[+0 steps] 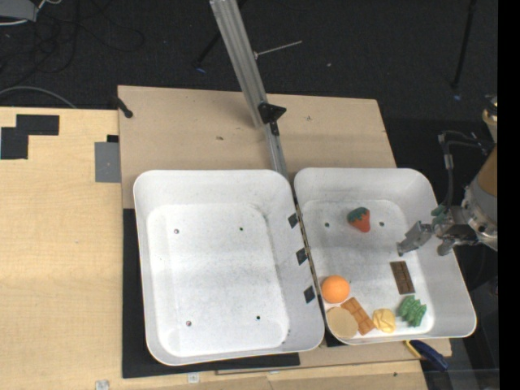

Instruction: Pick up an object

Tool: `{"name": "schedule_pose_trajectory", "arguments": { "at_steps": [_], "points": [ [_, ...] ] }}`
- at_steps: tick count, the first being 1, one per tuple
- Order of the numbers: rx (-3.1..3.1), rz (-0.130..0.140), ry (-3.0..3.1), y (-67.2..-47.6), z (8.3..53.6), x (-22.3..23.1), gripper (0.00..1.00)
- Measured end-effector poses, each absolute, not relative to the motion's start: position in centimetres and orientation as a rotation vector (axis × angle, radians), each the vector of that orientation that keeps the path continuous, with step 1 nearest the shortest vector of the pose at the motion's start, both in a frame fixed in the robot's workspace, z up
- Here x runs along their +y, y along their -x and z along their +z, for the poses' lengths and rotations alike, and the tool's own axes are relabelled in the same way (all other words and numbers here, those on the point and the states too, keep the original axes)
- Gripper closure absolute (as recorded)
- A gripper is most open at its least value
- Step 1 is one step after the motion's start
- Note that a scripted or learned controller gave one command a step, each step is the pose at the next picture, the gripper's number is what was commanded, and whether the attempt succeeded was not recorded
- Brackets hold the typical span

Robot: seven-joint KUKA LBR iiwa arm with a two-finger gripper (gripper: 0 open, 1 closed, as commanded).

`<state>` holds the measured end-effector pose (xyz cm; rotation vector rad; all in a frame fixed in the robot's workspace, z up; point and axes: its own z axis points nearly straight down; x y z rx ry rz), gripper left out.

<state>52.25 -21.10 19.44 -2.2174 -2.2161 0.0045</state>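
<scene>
The right bin (422,187) holds several small items. A red strawberry (358,218) lies near its middle and an orange ball (335,288) sits by its left wall. A brown chocolate bar (400,276) lies toward the right. Along the front edge rest a beige round piece (342,324), a brown wafer (358,314), a yellow piece (383,321) and a green leafy piece (412,309). My gripper (428,241) hovers at the bin's right side, above and slightly right of the chocolate bar. It is open, with nothing between its fingers.
The left bin (154,193) sits beside the right one, joined by black clips (299,254). A slanted aluminium rail (244,63) rises behind the bins. The wooden bench (57,242) stretches to the left.
</scene>
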Motion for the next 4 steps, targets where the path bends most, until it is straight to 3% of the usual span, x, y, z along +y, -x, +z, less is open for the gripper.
{"name": "schedule_pose_trajectory", "arguments": {
  "at_steps": [2, 3, 4],
  "points": [
    [-2.219, 0.000, 2.223, -52.0, 9.1, -21.2, 0.00],
    [-2.212, 0.000, 2.228, -52.0, 10.2, -21.3, 1.00],
    [-2.224, -0.001, 2.220, -52.2, 14.4, -21.4, 1.00]
  ]
}}
